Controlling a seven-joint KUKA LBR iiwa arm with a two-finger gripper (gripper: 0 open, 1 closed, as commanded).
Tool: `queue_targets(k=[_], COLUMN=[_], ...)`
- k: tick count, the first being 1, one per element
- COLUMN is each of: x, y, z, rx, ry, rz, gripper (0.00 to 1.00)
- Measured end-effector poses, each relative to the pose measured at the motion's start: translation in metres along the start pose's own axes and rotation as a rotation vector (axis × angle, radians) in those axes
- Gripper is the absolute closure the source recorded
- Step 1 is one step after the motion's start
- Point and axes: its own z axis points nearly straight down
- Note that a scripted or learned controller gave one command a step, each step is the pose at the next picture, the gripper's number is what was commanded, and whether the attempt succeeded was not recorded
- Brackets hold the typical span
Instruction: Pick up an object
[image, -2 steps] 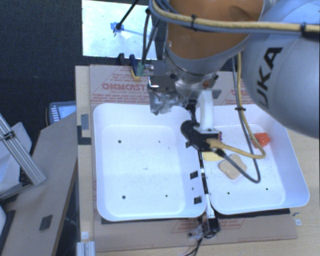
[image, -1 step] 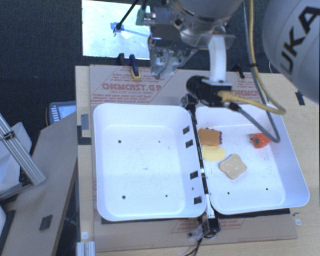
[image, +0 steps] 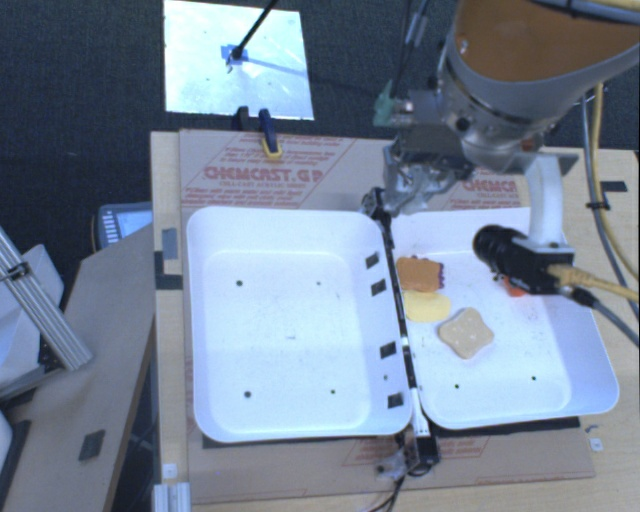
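Bright, even light; slight softness

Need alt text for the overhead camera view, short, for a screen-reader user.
A grey robot arm reaches in from the right, its gripper above the far edge of the right bin. That bin holds a tan toast-shaped piece, a yellow piece and an orange-brown piece. The white left bin sits alongside.

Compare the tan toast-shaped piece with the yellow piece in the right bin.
The toast-shaped piece is tan and lobed like a bread slice; the yellow piece is flatter and rounder. The toast-shaped piece lies nearer the bin's front, the yellow piece beside an orange-brown piece. Both rest flat in the right bin.
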Motion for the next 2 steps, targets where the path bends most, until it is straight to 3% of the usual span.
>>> queue_targets(k=[1,2], x=[0.074,0.080], y=[0.032,0.031], z=[0.007,-0.015], rx=[-0.003,-0.004], ry=[0.002,0.002], rz=[-0.014,-0.010], gripper=[1.00,1.00])
